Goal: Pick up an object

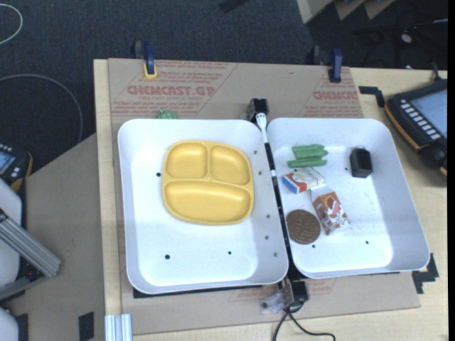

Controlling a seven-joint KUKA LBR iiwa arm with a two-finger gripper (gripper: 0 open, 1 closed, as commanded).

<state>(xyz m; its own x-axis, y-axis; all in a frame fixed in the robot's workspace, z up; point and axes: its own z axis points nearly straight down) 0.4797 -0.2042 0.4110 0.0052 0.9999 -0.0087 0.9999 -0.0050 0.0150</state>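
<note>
The right bin (398, 247) holds several small objects: a green pea pod toy (308, 155), a small red, white and blue carton (301, 180), a brown round cookie (303, 226), a red and white packet (330, 212) and a black block (360, 162). A yellow divided plate (208, 182) lies in the left bin (192, 261).
Both white bins sit on a cardboard sheet (213, 87) clamped at the back by two blue clamps (148, 57). A tablet-like pendant (424, 116) rests at the right edge of the bench. A small green item (167, 114) lies just behind the left bin.
</note>
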